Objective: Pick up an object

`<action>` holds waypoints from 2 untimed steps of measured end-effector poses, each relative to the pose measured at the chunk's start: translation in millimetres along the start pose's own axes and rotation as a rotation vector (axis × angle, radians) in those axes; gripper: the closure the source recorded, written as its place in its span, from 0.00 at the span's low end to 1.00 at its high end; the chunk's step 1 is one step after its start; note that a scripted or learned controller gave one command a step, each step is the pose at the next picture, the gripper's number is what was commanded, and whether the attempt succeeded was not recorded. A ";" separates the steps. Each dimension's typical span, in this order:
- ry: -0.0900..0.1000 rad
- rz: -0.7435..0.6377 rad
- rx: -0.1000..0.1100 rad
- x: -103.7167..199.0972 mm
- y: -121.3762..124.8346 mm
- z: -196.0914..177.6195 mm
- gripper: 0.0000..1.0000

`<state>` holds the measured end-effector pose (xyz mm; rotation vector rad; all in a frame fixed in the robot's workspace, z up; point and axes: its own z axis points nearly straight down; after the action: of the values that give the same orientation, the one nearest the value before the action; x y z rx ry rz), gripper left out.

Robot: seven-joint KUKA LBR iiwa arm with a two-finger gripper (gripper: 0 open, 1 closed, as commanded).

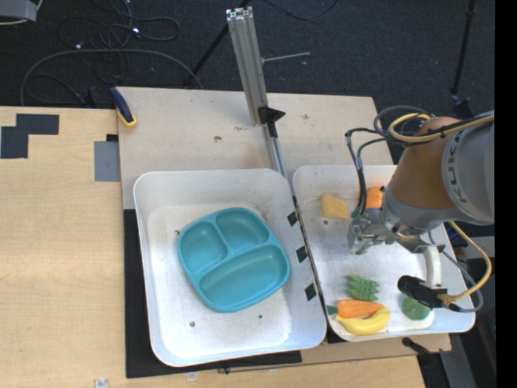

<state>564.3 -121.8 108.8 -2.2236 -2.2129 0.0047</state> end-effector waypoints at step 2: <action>-0.002 -0.005 -0.007 -5.2 -5.2 -97.6 1.00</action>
<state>559.5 -127.1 206.4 -2.2223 -2.2229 -0.0017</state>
